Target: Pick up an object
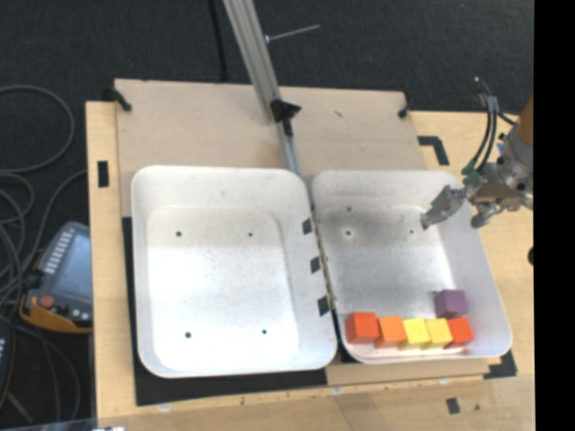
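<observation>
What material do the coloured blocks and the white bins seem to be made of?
The coloured blocks look like painted wood or hard plastic: flat, even colours, sharp edges and a matte surface. Which of the two it is, the picture cannot settle. The right bin and the left bin look like thin moulded plastic: rounded corners, a smooth raised rim and a dull white finish with grey scuff marks.

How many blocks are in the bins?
6, all in the right bin near its front edge. Five sit in a row: orange, orange, yellow, yellow, orange. A purple block sits just behind the row's right end. None looks hidden.
</observation>
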